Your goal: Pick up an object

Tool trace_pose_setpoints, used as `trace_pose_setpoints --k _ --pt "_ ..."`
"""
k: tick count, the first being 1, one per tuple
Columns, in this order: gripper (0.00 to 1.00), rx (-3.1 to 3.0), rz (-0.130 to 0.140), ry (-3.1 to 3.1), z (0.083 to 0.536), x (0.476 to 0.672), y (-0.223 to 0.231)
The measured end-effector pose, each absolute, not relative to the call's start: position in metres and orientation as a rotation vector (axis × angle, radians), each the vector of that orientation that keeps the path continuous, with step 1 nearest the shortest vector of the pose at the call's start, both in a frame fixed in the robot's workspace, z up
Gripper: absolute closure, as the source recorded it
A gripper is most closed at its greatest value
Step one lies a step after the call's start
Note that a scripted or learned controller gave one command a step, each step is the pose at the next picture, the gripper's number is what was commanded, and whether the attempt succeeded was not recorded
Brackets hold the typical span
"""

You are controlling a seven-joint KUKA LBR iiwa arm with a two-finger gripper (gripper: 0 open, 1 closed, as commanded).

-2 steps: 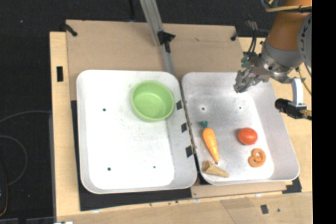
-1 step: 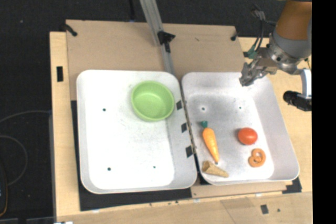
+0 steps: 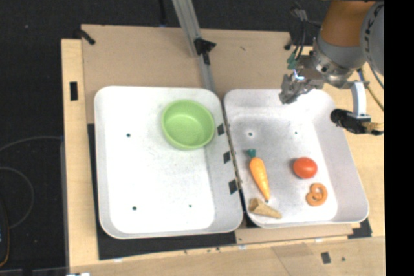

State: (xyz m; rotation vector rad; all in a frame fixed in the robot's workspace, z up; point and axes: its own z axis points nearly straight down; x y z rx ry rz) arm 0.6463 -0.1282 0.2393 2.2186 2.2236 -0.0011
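The right bin (image 3: 284, 126) holds an orange carrot (image 3: 259, 176) with a green top near its left wall, a red tomato (image 3: 305, 167), an orange pretzel-like ring (image 3: 316, 194) below the tomato, and a tan wedge (image 3: 264, 209) at the front edge. The left bin (image 3: 129, 191) holds a green bowl (image 3: 187, 124) near its back right. My gripper (image 3: 290, 91) hangs over the back rim of the right bin, well above and behind the objects, with nothing seen between its fingers.
A grey metal pole (image 3: 184, 10) slants from the top of the view down to the gap between the bins. The bins rest on a brown bench (image 3: 149, 55) with dark floor around it. A black cable fitting (image 3: 352, 119) sits by the right bin's right rim.
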Motion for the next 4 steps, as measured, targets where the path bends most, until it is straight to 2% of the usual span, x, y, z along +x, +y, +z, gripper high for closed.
trace_pose_setpoints --k 2,4 --pt "1.00 2.212 0.005 2.229 0.254 0.646 -0.035" --pt "1.00 2.213 0.002 2.227 0.251 0.660 0.060"
